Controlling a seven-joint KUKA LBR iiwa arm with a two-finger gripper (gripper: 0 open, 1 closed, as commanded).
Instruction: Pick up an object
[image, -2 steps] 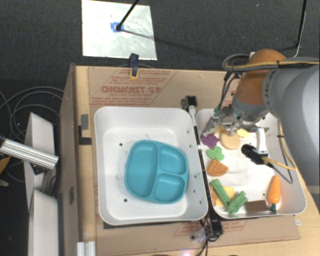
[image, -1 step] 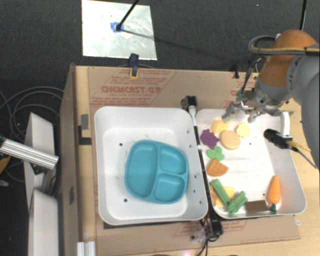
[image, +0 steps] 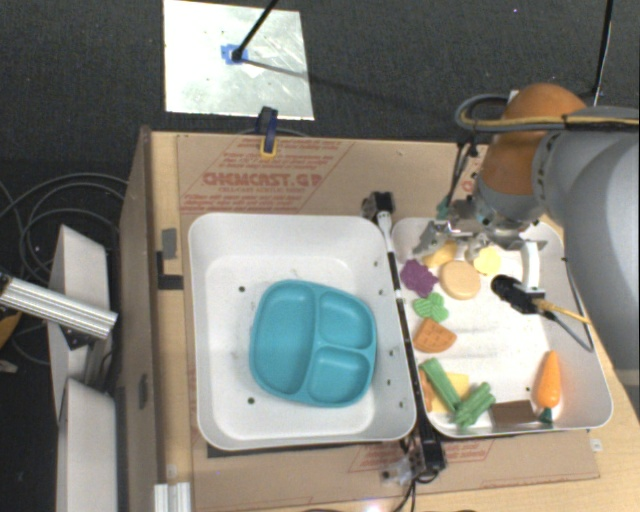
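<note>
The right bin (image: 590, 385) holds several toy foods. At its far end lie a purple grape bunch (image: 418, 277), a round tan biscuit (image: 461, 280), a pale yellow piece (image: 487, 261) and a yellow piece (image: 440, 257). My gripper (image: 447, 238) hangs low over this far end, just above the yellow piece and behind the biscuit. Nothing can be seen held in it. Nearer the front lie an orange wedge (image: 433, 336), a small green piece (image: 431, 305), green sticks (image: 441, 386), a carrot (image: 547, 379) and a brown block (image: 512, 411).
The left bin (image: 220, 250) holds a blue divided tray (image: 312, 342). A black rail (image: 397, 290) runs between the two bins. The grey arm (image: 590, 200) reaches in from the right over the right bin's far corner. Cardboard (image: 270, 175) lies beneath the bins.
</note>
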